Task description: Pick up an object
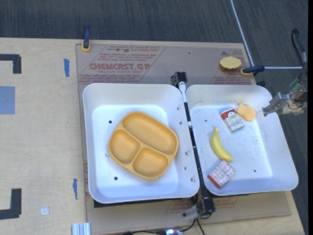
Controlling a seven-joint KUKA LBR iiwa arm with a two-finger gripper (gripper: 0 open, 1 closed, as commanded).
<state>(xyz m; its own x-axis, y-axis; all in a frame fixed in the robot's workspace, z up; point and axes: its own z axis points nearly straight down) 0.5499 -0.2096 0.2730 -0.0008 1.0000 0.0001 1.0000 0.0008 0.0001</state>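
Dark carpet runs behind a pale wooden bench, and on it a brown board carries the two white bins, left bin (93, 131) and right bin (279, 170), side by side. Your gripper (274, 106) sits at the right bin's far right rim, small and partly cut off, and you cannot tell how it is set or whether it has anything. The candidates all lie in the right bin: a banana (220, 146) near the middle, a small carton (231, 119) with a red and white face beside an orange round piece (246, 112) toward the back, and a red checked packet (221, 173) at the front. The left bin holds a yellow divided plate (143, 144). I would judge the main risk to be the rim: coming down where the gripper is now could catch the bin wall instead of an object. The carton and orange piece lie close together, so a grasp there may nudge one aside. The board's red print reads roughly "CHEMCAST"; the carton's label is too small to read.
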